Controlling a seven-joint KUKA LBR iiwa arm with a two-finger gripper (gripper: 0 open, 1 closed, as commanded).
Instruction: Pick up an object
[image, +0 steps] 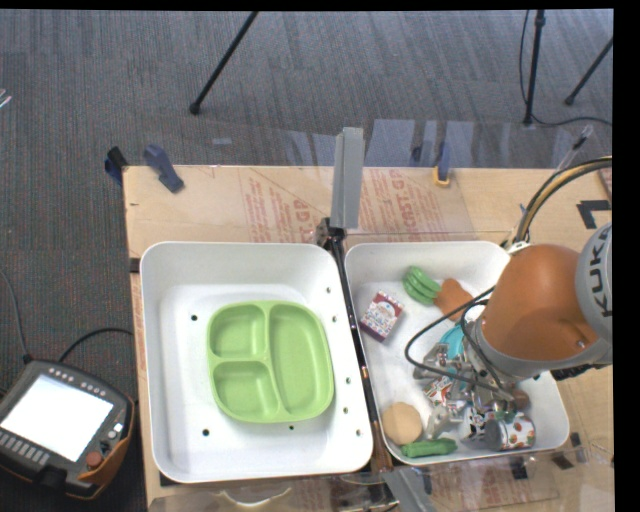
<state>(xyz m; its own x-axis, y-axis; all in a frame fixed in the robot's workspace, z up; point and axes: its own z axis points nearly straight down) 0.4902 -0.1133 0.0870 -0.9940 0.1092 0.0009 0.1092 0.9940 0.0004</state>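
The right bin (385, 262) holds several small objects: a small red and white box (381, 315), a green ridged piece (423, 285) with an orange piece (453, 295) beside it, a tan round ball (402, 422), a green flat piece (430, 449) and a patterned can (514, 431). My gripper (462, 392) is low over the clutter in the bin's near right part, under the orange band of the arm (535, 305). Small items lie around its tip, partly hidden by the wrist.
The left bin (170, 300) carries a light green divided plate (270, 360). A grey upright post (348, 185) stands behind the gap between the bins. A teach pendant (60, 425) lies on the floor at the lower left.
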